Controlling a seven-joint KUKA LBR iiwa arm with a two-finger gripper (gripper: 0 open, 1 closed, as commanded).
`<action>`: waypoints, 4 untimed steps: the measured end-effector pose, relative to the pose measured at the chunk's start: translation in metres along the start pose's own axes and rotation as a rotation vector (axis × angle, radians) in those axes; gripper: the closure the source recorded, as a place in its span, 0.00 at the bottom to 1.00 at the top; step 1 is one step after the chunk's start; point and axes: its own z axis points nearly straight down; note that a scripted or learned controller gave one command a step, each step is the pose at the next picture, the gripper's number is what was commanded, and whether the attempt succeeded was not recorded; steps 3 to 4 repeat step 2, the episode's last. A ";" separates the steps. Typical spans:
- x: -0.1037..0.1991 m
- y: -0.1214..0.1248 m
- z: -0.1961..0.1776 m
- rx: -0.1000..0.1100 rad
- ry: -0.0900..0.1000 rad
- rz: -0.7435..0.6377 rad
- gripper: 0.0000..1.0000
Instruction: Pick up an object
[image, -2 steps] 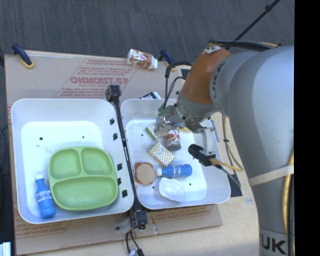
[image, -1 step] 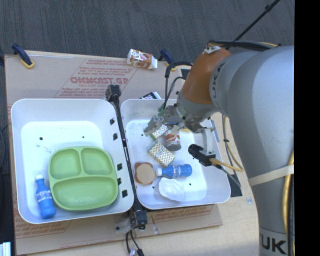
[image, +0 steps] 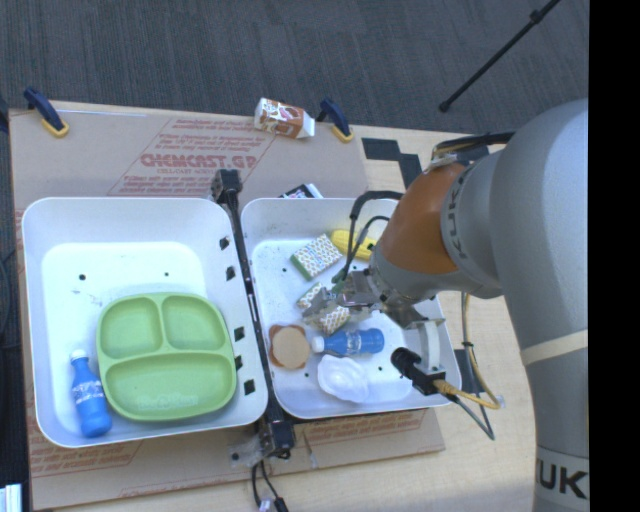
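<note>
low, hand (image: 345, 297) over right bin (image: 262, 235)

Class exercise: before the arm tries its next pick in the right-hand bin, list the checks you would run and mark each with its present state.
1. Gripper is over the right bin: ok.
2. Objects within reach below it, e.g. blue bottle, checkered packet: ok.
3. Finger opening visible: cannot tell.
4. Anything already held: cannot tell.
5. Target free of neighbours: not ok, items crowd together beneath the gripper.
</note>
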 end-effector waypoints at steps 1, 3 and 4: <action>0.001 0.001 -0.011 0.001 0.000 -0.006 1.00; 0.005 -0.066 -0.109 -0.005 0.000 0.003 1.00; 0.005 -0.066 -0.109 -0.005 0.000 0.003 1.00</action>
